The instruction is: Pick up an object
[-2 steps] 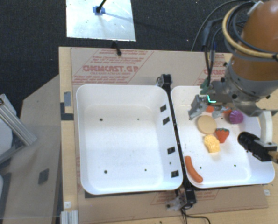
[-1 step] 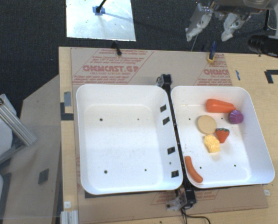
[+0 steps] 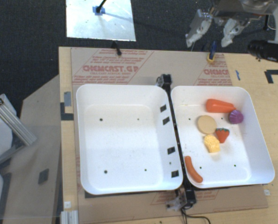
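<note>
My gripper [image 3: 212, 33] hangs high at the top right, above the far edge of the bench and well clear of the right bin [image 3: 255, 125]. Its two pale fingers [image 3: 196, 31] stand apart, open, with nothing between them. In the right bin lie an orange carrot [image 3: 218, 106], a purple round piece [image 3: 236, 117], a tan disc [image 3: 206, 124], a strawberry [image 3: 222, 134], a yellow corn piece [image 3: 212, 144] and a small sausage [image 3: 193, 169] near the bin's front left.
The left bin [image 3: 124, 101] sits beside the right one, with a black divider strip [image 3: 172, 134] between them. A shiny metal plate [image 3: 99, 13] lies beyond the bench at top left. A clear panel and metal rail [image 3: 12, 125] stand at the left.
</note>
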Robot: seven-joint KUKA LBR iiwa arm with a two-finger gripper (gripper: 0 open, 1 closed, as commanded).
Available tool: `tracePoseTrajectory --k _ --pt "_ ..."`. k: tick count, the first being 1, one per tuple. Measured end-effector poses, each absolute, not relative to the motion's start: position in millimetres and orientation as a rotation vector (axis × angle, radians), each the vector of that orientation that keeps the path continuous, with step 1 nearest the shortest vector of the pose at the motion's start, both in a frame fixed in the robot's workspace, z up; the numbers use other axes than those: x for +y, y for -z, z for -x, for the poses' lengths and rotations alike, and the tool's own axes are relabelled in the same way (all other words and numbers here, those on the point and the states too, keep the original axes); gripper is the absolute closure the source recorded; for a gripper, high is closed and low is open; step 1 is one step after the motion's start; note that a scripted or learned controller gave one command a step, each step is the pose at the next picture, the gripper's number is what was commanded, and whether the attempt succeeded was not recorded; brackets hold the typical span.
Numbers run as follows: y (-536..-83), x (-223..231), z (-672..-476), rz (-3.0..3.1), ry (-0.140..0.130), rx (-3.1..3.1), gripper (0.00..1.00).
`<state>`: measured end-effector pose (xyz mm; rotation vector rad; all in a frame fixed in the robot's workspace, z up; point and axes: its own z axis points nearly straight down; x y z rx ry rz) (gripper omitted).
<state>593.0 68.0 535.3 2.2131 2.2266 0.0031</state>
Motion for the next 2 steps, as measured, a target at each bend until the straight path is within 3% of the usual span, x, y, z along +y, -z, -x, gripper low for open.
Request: tracePoseTrajectory --k 1,2 --pt "-547.3 68.2 -593.3 -2.204 -0.007 2.232 1.0" --pt "-546.6 68.3 -593.3 -2.204 -0.006 2.232 0.0"
